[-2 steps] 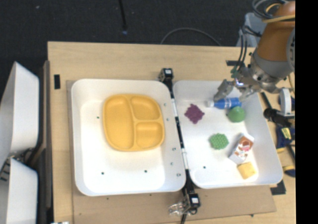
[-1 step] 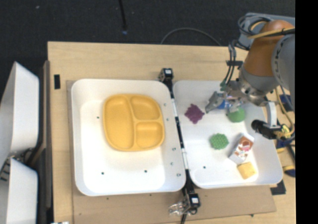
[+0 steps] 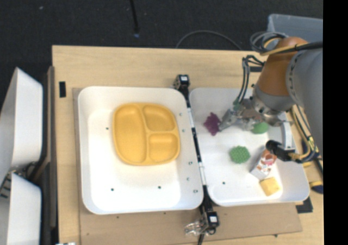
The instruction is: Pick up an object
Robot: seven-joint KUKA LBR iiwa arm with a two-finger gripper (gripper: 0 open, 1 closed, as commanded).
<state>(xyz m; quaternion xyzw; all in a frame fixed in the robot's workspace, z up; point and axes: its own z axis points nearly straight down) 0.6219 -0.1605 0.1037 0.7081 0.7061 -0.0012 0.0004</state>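
— Wooden bench (image 3: 136, 64), two white bins; what's where, left to right?

— Left bin (image 3: 92, 184) holds a yellow divided plate (image 3: 145, 132). In the right bin (image 3: 217, 184), a purple object (image 3: 211, 123) lies just left of the gripper (image 3: 235, 117), with a green ball (image 3: 239, 154) below.

— And the claw?

— Low by the purple object; spread or clenched, I cannot tell, and nothing visibly sits in it.

A small light-green rounded object (image 3: 260, 127) lies half hidden just beneath the gripper (image 3: 237, 116); its shape is unclear.
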